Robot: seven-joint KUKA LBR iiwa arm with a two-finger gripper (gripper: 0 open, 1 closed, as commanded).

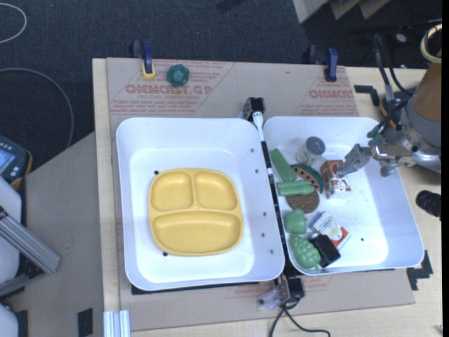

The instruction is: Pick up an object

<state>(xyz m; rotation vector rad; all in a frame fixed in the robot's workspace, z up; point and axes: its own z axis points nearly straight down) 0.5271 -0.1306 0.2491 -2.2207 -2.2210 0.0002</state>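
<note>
Jaws point(353, 157) hang low over the right bin point(393, 220), at the end of the grey arm point(414, 135) that comes in from the right. Whether they are open or closed, I cannot tell, since they look like one blurry grey shape. Nothing can be seen between them. Their tip is just beside a small brown and white toy point(335, 176), but I cannot tell if they touch it.

Both bins are shallow, smooth and white, with round corners. They sit side by side on the cardboard-covered tabletop point(210, 83).

Lots of small toys lie on the left side of the right bin. One is a long green stick shape point(284, 172). Near it is a flat round brown thing point(303, 201) like a cookie. Below that sit a smooth green lump point(295, 222) and a bumpy green lump point(304, 252). A black block point(325, 248) lies next to a small red and white pack point(335, 232). A little grey round cap point(315, 146) rests higher up.

In the left bin point(133, 188) lies a yellow plastic plate point(196, 211) with three sunken parts and soft round edges.

A small teal knob point(178, 74) sits on the cardboard behind the bins.
</note>
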